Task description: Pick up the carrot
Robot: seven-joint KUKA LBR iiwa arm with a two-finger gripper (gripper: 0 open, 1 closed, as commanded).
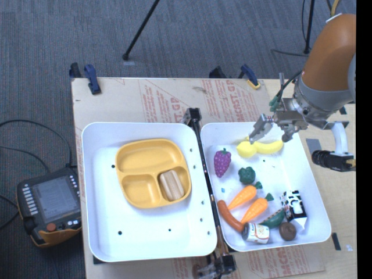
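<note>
Two orange carrots with green tops lie side by side in the right bin (311, 182). One carrot (243, 197) is nearer the middle, the other carrot (254, 210) just below and right of it. My gripper (272, 132) hovers over the far part of that bin, well above the carrots in the view. Its two fingers are spread open with nothing between them. Right under it lie a yellow banana (269, 147) and a lemon (246, 150).
The right bin also holds purple grapes (222, 161), broccoli (247, 175), a red sausage (229, 215), a small can (256, 232), a brown ball (287, 231) and a black-and-white carton (294, 204). In the left bin sits a yellow divided plate (152, 172) with a bread roll (171, 184).
</note>
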